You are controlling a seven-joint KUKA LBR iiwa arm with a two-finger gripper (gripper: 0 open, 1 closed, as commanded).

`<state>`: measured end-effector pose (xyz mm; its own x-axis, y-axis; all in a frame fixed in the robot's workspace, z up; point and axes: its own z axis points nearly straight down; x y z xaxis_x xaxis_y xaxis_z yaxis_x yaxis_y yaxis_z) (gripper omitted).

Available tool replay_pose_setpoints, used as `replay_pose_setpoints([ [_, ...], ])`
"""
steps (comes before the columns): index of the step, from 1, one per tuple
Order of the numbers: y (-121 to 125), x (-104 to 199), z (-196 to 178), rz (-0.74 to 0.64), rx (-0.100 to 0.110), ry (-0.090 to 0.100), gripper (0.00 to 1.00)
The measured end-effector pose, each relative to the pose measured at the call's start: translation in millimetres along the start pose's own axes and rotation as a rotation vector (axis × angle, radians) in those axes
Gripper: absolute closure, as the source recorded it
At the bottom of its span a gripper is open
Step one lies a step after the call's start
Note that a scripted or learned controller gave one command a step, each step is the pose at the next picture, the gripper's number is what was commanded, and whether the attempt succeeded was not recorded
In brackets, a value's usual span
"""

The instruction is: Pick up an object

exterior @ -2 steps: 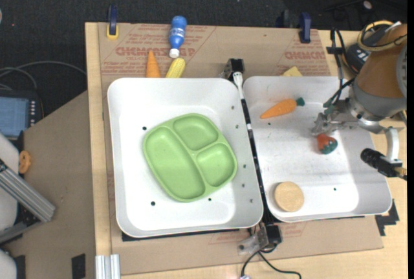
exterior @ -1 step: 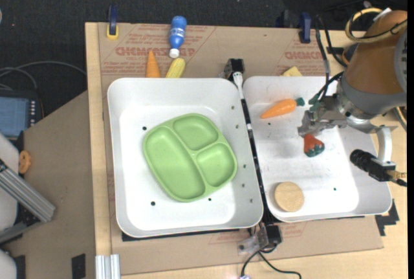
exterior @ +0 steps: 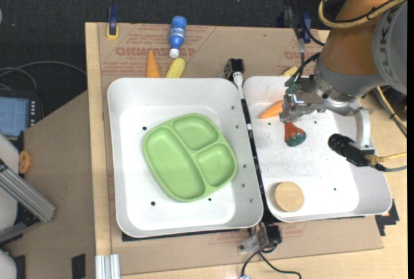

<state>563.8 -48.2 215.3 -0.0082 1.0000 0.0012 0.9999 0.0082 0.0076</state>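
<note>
In the right bin [exterior: 362, 200] lie a red toy with a green end [exterior: 295, 135], an orange carrot piece [exterior: 271, 109] and a round tan disc [exterior: 288, 196]. My gripper [exterior: 294, 114] hangs over the upper part of this bin, directly above the red toy and just right of the carrot piece. The toy's top sits right at the gripper's lower end; whether it is touching or gripped is not visible. The grey arm with its orange band [exterior: 359, 19] comes in from the upper right.
The left bin [exterior: 129, 109] holds a green divided plate [exterior: 189, 156]. Behind the bins on the bench lie a blue-and-white bottle [exterior: 176, 35], an orange carrot [exterior: 152, 65] and a yellow corn piece [exterior: 175, 67]. A black cylindrical part [exterior: 348, 149] hangs over the right bin.
</note>
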Motion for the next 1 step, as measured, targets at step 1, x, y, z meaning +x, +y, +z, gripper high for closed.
replay_pose_setpoints([
  [1, 25.8, 11.2, -30.7, 0.005, 0.001, -0.002, 1.00],
])
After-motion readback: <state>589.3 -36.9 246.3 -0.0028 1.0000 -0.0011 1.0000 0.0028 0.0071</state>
